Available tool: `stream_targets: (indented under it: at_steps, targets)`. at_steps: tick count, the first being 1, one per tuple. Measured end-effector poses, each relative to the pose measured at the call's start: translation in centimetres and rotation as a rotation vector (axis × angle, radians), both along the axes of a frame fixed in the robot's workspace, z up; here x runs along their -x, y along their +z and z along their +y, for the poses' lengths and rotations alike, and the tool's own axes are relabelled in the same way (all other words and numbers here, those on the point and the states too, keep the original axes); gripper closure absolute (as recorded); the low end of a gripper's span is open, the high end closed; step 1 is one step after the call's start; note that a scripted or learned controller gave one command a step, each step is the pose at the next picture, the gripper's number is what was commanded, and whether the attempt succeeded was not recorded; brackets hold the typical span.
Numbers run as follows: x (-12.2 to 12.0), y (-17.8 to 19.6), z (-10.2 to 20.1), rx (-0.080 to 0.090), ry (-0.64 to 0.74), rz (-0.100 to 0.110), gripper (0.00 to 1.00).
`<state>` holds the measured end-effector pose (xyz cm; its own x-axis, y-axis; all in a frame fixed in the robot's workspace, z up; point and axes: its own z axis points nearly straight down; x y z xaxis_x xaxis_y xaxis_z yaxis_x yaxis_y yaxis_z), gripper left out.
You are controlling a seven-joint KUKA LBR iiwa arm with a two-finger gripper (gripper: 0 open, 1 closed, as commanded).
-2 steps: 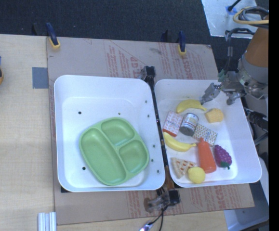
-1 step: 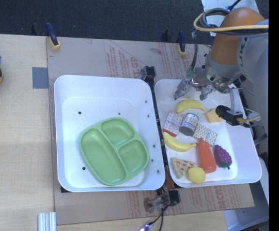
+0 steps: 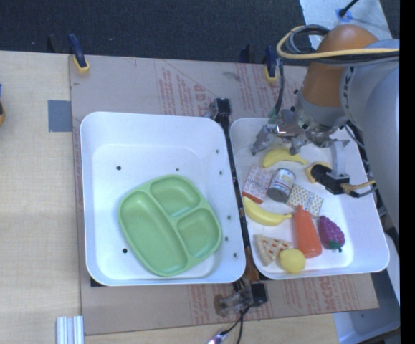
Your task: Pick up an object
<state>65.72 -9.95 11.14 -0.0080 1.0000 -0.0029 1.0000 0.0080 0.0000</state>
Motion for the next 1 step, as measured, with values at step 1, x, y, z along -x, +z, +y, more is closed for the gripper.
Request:
stream_targets:
  at_steps: [1]
  targets:
    - [6.43, -1.89, -4.58, -0.001, -0.004, 0.001, 0.00]
